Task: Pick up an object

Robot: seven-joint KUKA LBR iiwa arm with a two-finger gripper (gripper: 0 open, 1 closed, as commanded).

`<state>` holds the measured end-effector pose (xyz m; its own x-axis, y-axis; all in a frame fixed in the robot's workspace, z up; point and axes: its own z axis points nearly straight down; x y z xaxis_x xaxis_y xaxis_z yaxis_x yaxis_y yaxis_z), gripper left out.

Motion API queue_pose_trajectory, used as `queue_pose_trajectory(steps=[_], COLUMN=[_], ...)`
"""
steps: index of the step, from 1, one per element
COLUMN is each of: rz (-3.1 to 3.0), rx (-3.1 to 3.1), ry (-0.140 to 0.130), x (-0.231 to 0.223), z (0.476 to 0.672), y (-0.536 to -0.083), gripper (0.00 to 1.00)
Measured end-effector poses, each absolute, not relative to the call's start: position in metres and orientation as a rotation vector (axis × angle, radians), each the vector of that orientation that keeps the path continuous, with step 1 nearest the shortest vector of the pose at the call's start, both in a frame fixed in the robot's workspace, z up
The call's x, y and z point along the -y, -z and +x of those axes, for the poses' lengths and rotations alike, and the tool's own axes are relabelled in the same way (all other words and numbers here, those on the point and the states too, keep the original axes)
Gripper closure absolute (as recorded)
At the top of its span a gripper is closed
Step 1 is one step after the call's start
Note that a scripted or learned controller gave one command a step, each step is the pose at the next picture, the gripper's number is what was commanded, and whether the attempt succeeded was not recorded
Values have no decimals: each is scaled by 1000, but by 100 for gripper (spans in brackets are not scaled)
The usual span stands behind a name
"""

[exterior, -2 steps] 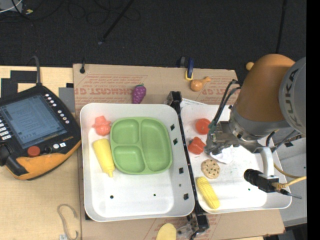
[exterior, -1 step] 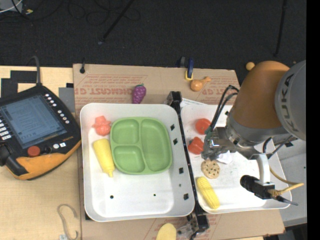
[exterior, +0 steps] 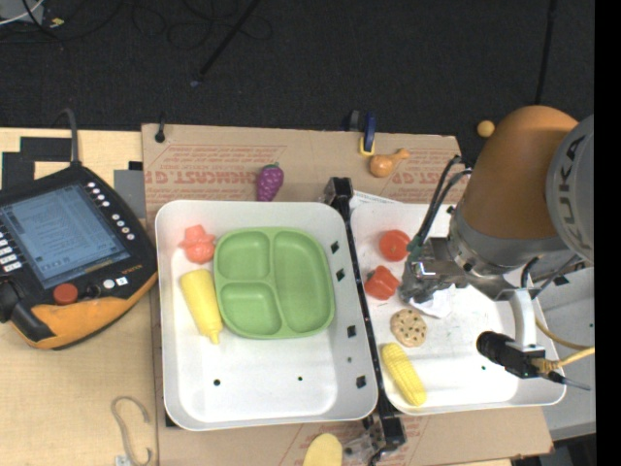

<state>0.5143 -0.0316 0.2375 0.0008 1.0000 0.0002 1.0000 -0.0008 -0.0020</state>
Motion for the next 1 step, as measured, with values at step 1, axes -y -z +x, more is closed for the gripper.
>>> queue_pose_trajectory(steps=[1], rz=[-2220], rx=[2217], ry=[-4], x=[24], z=[514], y=[-231], gripper=[100])
